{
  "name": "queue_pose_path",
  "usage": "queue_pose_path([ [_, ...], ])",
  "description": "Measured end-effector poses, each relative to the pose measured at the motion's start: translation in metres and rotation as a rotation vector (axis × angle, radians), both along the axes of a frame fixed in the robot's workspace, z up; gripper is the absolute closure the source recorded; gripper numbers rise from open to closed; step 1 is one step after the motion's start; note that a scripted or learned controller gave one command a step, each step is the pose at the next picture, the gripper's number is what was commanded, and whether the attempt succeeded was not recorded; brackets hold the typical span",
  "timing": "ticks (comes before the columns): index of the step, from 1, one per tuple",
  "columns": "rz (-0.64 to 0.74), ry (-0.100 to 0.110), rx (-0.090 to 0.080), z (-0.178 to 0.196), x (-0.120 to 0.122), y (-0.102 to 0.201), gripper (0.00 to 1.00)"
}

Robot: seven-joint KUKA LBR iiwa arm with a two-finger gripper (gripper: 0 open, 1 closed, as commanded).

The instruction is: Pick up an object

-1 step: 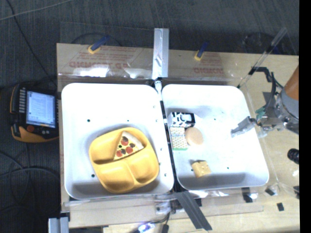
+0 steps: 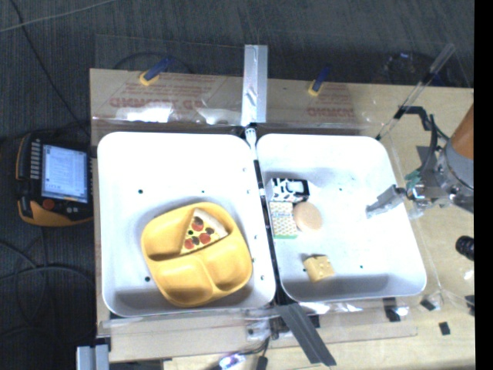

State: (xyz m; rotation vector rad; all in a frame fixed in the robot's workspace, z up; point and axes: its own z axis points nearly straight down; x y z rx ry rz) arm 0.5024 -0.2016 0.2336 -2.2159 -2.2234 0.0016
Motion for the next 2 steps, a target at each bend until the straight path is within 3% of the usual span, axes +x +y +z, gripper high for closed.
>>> queue_pose_path([
  [1,-0.485,-0.007,0.0,-0.1284,0.0135,0.0722,0.0],
  [2,-0.483,-0.005,0.003,-0.1199,0.0141,0.0736,1.0],
])
